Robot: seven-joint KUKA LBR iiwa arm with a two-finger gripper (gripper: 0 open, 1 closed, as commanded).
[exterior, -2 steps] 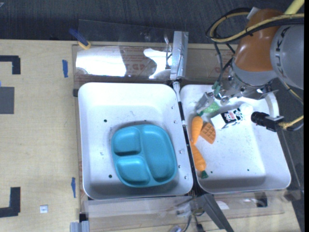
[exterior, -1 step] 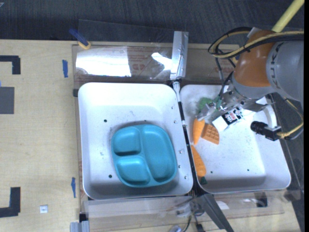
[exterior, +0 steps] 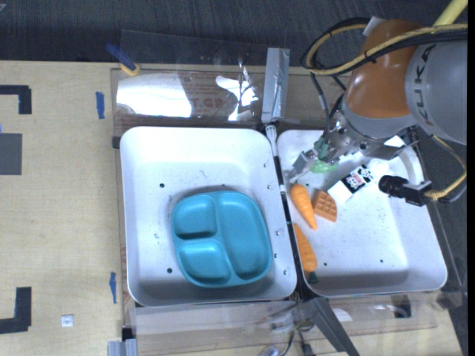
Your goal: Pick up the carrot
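A long orange carrot (exterior: 304,249) with a dark green end lies along the left wall of the right bin (exterior: 386,258), near the front. A shorter orange cone-shaped piece (exterior: 300,205) lies just behind it, next to a ridged orange wedge (exterior: 325,206). My gripper (exterior: 300,165) hangs over the back left of the right bin, above and just behind the cone-shaped piece, and a small green thing (exterior: 323,167) shows beside it. The arm's orange band (exterior: 378,80) covers the bin's back right corner.
The left bin (exterior: 148,162) holds a blue divided plate (exterior: 220,237). A small black-and-white card (exterior: 358,179) lies in the right bin under the wrist. A black cable end (exterior: 397,187) juts over the right bin's right side.
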